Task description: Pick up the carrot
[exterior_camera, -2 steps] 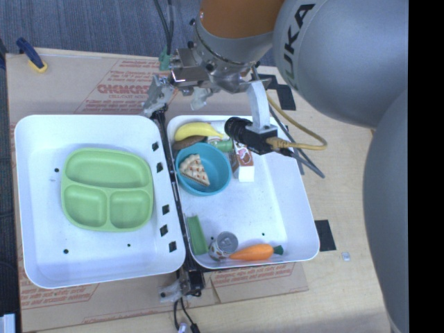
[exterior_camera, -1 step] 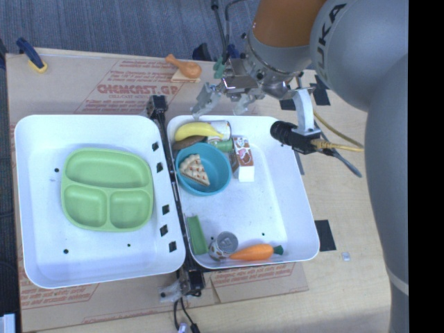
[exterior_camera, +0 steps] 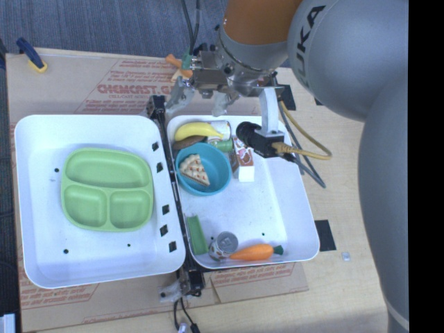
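Gripper (exterior_camera: 220,101) hangs at the 12 o'clock edge of the right bin (exterior_camera: 295,207), under the orange-banded wrist. Cannot tell its state; the mechanism is a clutter of metal and cable from this angle. Nothing visibly held.

Carrot (exterior_camera: 251,253) lies at the bin's 6 o'clock edge, against the near wall. Long axis runs roughly 3-to-9 o'clock, green top end toward 3. A small round tin (exterior_camera: 225,242) sits touching or just beside its 9 o'clock tip; a green stick-shaped item (exterior_camera: 195,233) lies further toward 9.

Key relation: carrot is well apart from the gripper, almost straight toward 6 o'clock, at the opposite end of the same bin. Blue bowl (exterior_camera: 203,170) with a wedge of food, banana (exterior_camera: 196,130) and a small white block (exterior_camera: 245,173) lie between them.

Judgement: approach not begun. The arm needs to travel over the bowl, then close across the carrot's short axis. Near wall and tin crowd the grasp.

Left bin (exterior_camera: 35,186) carries a green divided plate (exterior_camera: 107,188).
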Motion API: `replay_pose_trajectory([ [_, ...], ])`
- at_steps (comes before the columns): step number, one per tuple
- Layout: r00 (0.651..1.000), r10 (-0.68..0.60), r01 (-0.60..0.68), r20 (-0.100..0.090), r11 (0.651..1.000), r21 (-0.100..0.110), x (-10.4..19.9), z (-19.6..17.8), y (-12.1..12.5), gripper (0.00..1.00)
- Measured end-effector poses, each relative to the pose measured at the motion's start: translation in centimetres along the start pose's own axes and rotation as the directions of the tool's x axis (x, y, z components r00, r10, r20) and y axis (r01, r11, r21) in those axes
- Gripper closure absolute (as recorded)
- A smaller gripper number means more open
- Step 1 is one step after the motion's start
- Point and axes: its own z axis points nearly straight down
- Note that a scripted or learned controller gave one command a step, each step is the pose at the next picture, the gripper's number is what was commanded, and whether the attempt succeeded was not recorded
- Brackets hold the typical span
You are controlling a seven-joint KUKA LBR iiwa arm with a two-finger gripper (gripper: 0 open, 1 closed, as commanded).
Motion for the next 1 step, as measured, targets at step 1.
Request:
replay_pose_trajectory([
  [1, 0.994, -0.109, 0.109, -0.001, 0.994, -0.005, 5.68, -7.73, -4.63, 0.0],
])
